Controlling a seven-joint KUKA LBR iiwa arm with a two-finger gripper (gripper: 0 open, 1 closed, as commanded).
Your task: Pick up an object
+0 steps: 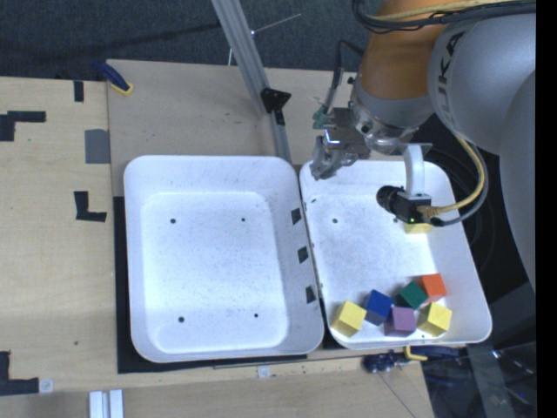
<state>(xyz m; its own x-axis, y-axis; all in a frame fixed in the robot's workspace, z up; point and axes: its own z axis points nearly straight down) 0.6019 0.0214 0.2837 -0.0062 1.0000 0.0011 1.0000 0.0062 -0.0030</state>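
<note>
Several small blocks lie bunched at the near end of the right bin (452,233): a yellow block (350,318), a blue block (379,306), a purple block (403,320), a green block (412,295), an orange block (432,285) and a second yellow block (439,318). My gripper (325,165) hangs over the far left corner of that bin, well away from the blocks. Nothing shows between its fingers.
The left bin (144,233) lies beside the right one. A slanted metal pole (246,50) rises behind the bins, with a black clamp near its foot. Black tape marks lie on the wooden bench at the left.
</note>
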